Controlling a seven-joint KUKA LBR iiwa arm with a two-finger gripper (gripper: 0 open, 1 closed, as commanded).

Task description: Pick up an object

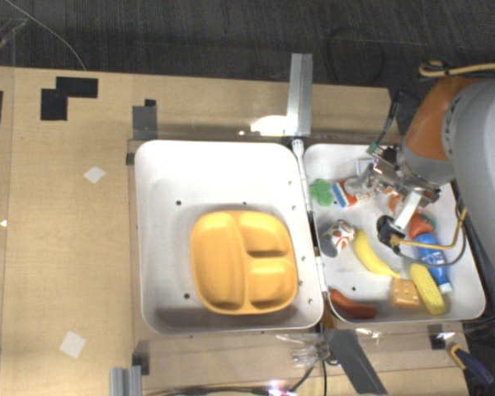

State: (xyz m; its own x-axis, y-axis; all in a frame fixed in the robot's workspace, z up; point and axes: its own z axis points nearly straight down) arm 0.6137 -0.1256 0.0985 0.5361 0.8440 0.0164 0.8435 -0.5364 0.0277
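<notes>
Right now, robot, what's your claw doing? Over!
Gripper low in right bin, nothing seen held. Banana, corn, ball crowd nearby. Yellow tray in left bin.

A yellow divided tray (243,262) lies in the left bin (161,180). In the right bin (470,299), the gripper (385,190) hangs over the upper part, near a green toy (321,192). Lower in the frame lie a banana (371,254), a corn cob (426,287), a red-and-white ball (340,237) and a sausage (353,304).
</notes>
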